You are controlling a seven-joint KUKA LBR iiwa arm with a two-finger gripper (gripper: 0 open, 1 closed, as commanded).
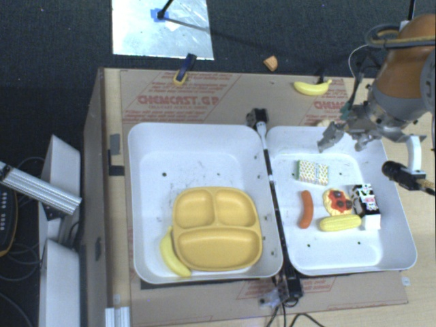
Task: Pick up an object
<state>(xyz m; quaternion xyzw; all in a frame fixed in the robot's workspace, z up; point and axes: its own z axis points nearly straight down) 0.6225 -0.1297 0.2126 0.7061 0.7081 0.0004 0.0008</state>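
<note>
In the right bin (392, 251) lie a checkered packet (313, 172), a red sausage (306, 208), a pizza-slice toy (335, 199), a yellow corn-like piece (339, 223), a black-and-white carton (366, 199) and a small white block (371, 221). My gripper (344, 139) hangs over the bin's far edge, above and behind the checkered packet. Its two fingers are spread open with nothing between them. The grey arm with its orange band (409, 46) comes in from the upper right.
The left bin (146, 182) holds a yellow divided plate (216, 227) with a banana (172, 254) at its front left corner. Another banana (312, 86) lies on the bench behind the right bin. A black clamp (258, 118) sits where the bins meet.
</note>
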